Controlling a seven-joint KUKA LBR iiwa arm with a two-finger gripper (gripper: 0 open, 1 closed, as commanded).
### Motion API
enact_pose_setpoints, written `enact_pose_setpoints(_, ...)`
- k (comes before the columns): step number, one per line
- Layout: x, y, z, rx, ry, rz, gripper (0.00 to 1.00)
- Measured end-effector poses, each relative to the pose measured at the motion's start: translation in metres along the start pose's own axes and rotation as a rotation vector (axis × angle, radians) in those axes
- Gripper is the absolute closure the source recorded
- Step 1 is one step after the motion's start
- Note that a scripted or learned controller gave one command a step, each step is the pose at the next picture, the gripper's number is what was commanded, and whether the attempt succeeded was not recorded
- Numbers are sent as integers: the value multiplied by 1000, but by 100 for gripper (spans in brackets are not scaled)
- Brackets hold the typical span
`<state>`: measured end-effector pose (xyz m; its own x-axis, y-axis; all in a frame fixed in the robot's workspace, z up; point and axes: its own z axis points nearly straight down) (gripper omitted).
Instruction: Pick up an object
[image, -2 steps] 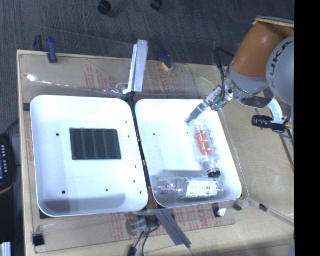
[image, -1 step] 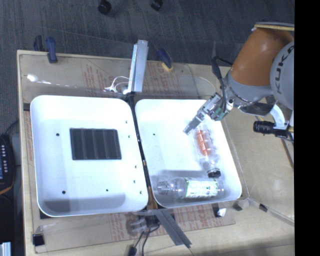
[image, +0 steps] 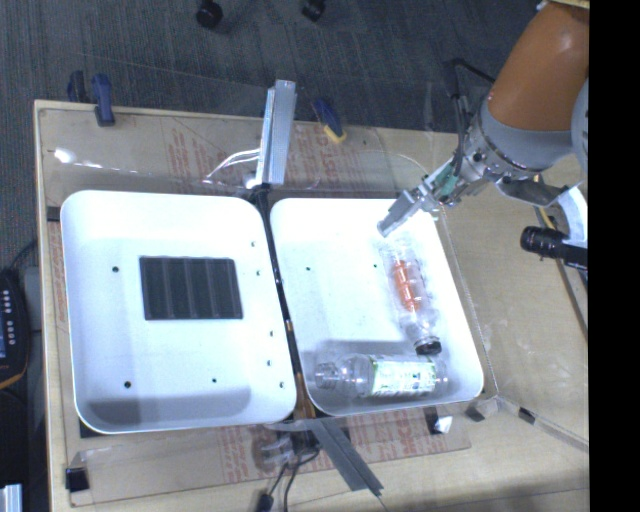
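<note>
My tool (image: 392, 222) hangs over the right bin's (image: 330, 250) far corner; I cannot tell its state. The orange-label bottle (image: 408, 292) lies just below, so I should descend across its width, avoiding the green-label bottle (image: 385, 377).

Two clear plastic bottles lying flat in the right bin (image: 320, 300). Bottle with orange label (image: 409, 295) along the right wall, black cap toward the near corner. Bottle with green-white label (image: 385, 376) along the near wall, just beside the first.
</note>
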<state>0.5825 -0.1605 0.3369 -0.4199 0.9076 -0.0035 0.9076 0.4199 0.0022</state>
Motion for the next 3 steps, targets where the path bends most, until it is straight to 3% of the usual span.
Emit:
enact_pose_setpoints(1, -31, -3, 98, 6, 5, -80, 0)
enact_pose_setpoints(3, -64, 26, 134, 0, 1, -152, 0)
